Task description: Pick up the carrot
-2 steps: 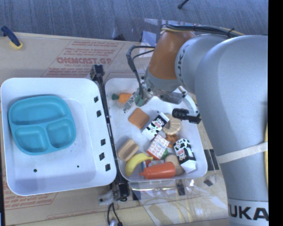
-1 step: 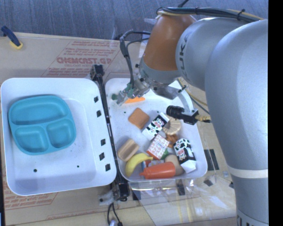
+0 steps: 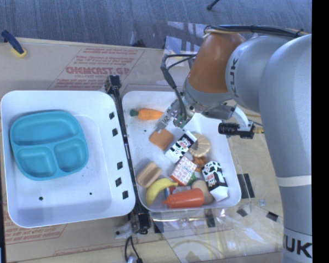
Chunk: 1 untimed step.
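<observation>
Nearest the lens: the arm's grey link, bottom right, then the food pile at the near end of the right bin [image 3: 230,163] — red sausage [image 3: 185,199], banana [image 3: 158,189], two cow-print cartons. Carrot [image 3: 148,114] lies alone at the far left of that bin, near the wall. Gripper [image 3: 174,119] hovers just right of it, nothing between its fingers; apart or together, can't tell. Risk: descent lands off-centre and shoves the carrot into the wall, or clips the brown block [image 3: 162,139] just below — the carrot could roll. Left bin [image 3: 55,204] holds a blue tray [image 3: 46,144], irrelevant.
</observation>
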### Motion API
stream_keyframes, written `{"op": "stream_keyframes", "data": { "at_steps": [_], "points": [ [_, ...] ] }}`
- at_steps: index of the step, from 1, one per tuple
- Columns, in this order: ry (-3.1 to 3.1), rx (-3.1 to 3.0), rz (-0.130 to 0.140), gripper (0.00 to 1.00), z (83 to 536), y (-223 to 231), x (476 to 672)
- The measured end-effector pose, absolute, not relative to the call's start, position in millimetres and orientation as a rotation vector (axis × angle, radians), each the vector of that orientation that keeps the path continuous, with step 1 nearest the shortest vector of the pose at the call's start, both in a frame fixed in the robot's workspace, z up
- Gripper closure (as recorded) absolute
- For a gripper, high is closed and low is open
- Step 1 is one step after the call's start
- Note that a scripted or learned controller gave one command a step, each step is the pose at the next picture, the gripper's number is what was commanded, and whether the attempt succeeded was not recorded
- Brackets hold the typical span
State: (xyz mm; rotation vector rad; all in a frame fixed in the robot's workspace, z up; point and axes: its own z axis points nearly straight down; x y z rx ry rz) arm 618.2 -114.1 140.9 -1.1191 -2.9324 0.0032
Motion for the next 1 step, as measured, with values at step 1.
{"op": "stream_keyframes", "data": {
  "at_steps": [1],
  "points": [
    [-2.787,-1.455,-0.001,1.00,193.3,-61.0,635.3]
  ]
}}
